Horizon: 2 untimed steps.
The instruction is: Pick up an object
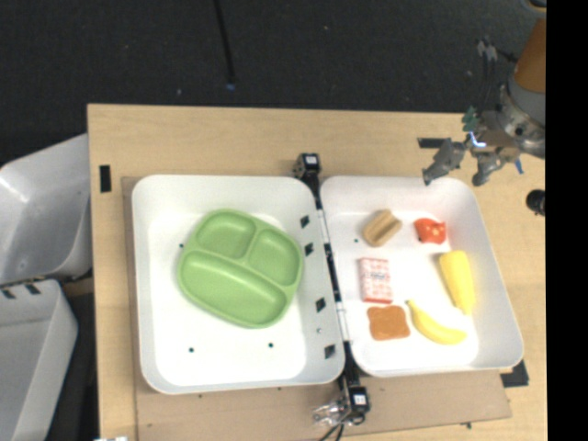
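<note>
Gripper [464, 162] poised over the far right corner of the right bin [491, 324], fingers [441, 165] spread apart with nothing between them. Nearest pick: the red piece [430, 231], lying just below and slightly left of the gripper toward the camera, compact with no clear long axis. Next nearest, the bread roll [380, 227], left of the red piece, long axis slanting from lower left to upper right. Further toward the near rim: a yellow corn cob [457, 281] running roughly along the bin's depth, a banana [434, 323] curving diagonally below it, a pink wafer [374, 279] standing lengthwise, and a brown toast slice [388, 322] just under the wafer. All six apart from one another, so probably no crowding for a straight descent; red piece and cob near each other, a possible nudge risk. Left bin [156, 338] holding a green divided plate [241, 267], well apart from the gripper and across the hinge line. Nothing standing between gripper and red piece.
</note>
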Available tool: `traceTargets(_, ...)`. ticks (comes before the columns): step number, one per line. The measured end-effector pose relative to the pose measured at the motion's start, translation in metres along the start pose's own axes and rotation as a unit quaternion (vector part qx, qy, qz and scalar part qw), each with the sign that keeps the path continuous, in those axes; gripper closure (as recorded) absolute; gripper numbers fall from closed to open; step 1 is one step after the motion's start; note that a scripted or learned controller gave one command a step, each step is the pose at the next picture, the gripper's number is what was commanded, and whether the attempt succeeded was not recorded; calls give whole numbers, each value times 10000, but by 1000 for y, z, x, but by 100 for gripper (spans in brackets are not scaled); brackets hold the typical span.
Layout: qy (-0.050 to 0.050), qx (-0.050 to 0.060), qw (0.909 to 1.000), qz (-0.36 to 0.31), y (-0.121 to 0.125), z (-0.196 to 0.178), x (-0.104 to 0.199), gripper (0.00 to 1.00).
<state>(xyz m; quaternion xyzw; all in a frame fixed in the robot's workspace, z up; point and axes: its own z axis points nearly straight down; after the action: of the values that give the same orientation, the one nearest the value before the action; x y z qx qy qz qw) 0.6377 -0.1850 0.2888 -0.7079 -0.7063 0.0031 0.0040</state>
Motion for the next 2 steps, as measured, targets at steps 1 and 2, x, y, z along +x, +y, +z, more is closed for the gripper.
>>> traceTargets(1,-8,-59,10000,-12,2,-7,0,0)
traceTargets(2,-17,-34,10000,-5,-3,47,-10,0)
